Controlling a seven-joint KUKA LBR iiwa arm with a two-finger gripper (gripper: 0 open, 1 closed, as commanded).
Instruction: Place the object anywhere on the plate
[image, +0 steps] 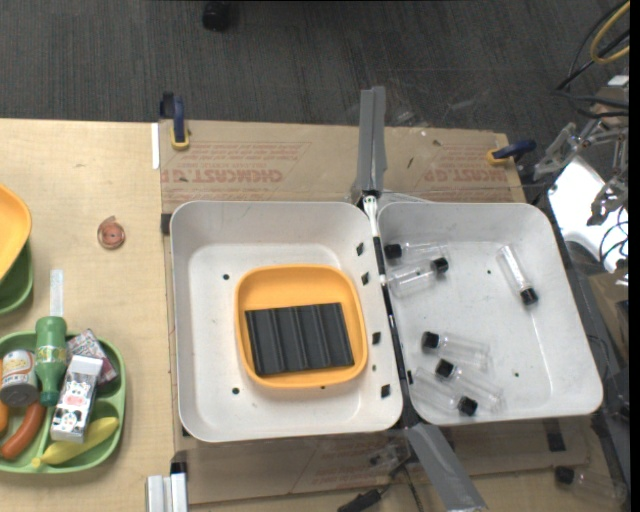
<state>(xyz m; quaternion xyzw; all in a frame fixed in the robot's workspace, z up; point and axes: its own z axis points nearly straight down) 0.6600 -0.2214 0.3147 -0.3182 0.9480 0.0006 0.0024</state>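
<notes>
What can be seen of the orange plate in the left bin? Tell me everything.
The orange plate is a squarish dish with rounded corners and a raised rim, plastic by its look, lying flat and upright near the middle of the left bin. A dark grey ribbed slab rests on it, covering most of its lower half up to the front rim; the upper part of its floor is bare. It stands apart from the bin walls.
</notes>
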